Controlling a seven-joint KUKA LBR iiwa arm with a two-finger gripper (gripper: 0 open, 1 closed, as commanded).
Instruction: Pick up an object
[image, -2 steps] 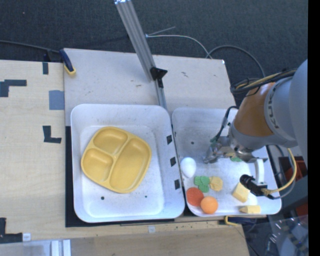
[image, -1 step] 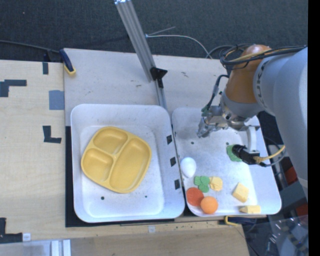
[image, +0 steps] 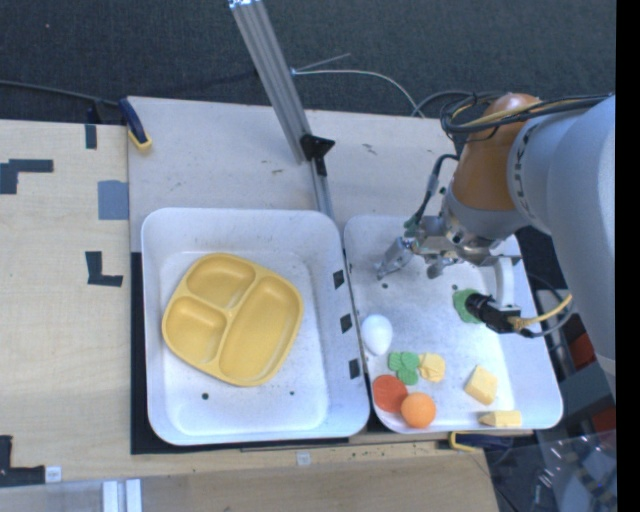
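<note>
Over the upper part of the right bin (image: 432, 312) my gripper (image: 412, 262) hangs open, nothing between its fingers. Several small items lie below it in the bin's lower half. A white egg (image: 377, 332) rests by the left wall, nearest the gripper and apart from it. Lower down are a green leafy piece (image: 404, 364), a small yellow piece (image: 432, 367), a red tomato (image: 388, 391) and an orange ball (image: 419, 409). A yellow block (image: 481, 384) and a flat yellow piece (image: 501, 419) lie at the lower right. A green item (image: 465, 303) sits partly behind a black cable end.
The left bin (image: 155, 300) holds a yellow divided plate (image: 233, 317). A slanted aluminium post (image: 275, 75) rises behind the bins. The grey arm with its orange band (image: 490, 170) covers the right bin's upper right corner. Cables (image: 520, 318) loop along the right wall.
</note>
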